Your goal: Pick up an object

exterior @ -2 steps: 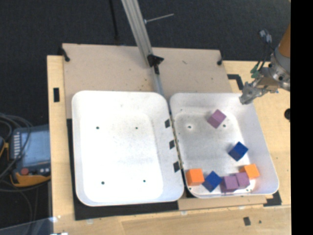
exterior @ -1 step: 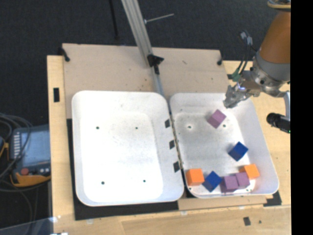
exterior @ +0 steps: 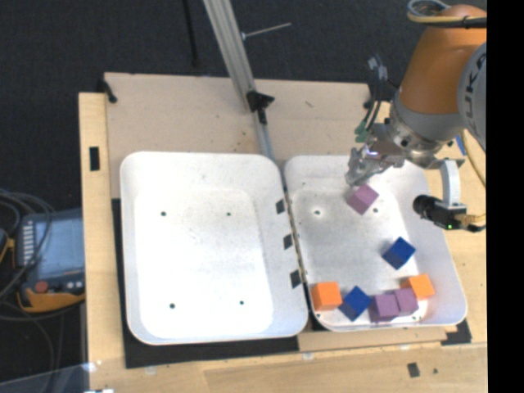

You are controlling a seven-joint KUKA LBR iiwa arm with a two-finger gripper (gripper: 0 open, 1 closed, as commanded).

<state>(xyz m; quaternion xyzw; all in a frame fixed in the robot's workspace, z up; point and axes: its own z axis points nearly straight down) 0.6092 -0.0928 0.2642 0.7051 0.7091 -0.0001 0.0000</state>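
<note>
The purple block (exterior: 362, 198) sits directly below the gripper (exterior: 360, 173), touching its tips; finger state cannot be determined.

We see two white bins (exterior: 205, 170); a purple cube (exterior: 362, 198) under the grey gripper (exterior: 361, 173); blue cubes (exterior: 399, 253); orange cubes (exterior: 327, 295); purple cubes (exterior: 394, 304); the arm's orange band (exterior: 438, 56).

No readable text or labels anywhere.
</note>
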